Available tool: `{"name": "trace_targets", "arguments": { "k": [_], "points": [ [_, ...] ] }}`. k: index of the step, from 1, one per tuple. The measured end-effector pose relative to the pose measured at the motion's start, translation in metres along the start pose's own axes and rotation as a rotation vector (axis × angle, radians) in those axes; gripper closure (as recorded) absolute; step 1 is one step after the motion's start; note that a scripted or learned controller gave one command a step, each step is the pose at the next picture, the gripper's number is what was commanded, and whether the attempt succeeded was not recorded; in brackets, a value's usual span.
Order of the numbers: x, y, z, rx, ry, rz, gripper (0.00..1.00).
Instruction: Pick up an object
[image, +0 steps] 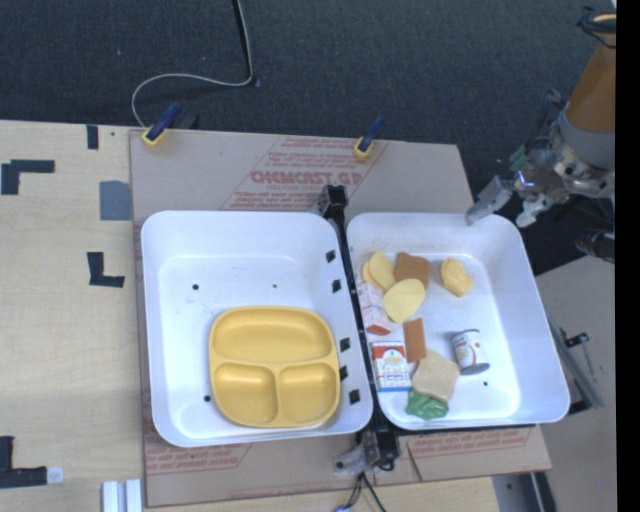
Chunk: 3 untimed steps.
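gripper (505, 197) beyond right bin (535, 300) rim

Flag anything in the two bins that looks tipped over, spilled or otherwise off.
One thing: the small can in the right bin lies on its side rather than upright. The toy food beside it is a loose jumble with pieces overlapping, but nothing looks broken. The yellow tray sits flat in the left bin.

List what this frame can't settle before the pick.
- Gripper, camera view: small and blurred at the right bin's far corner; finger state unreadable.
- Small can: label too small to read.
- Green item: mostly covered by the bread slice.
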<state>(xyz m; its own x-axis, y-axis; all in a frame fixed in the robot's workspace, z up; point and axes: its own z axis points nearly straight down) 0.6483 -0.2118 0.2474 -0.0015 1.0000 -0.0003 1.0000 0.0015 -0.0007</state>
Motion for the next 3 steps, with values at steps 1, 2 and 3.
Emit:
{"name": "trace_targets", "arguments": {
  "k": [1,2,3],
  "points": [
    [0.019,-0.032,0.150,-0.005,-0.002,-0.001,0.00],
    [0.091,0.025,0.160,-0.010,-0.002,-0.006,0.00],
    [0.104,0.021,0.162,-0.003,-0.002,0.000,0.00]
  ]
}}
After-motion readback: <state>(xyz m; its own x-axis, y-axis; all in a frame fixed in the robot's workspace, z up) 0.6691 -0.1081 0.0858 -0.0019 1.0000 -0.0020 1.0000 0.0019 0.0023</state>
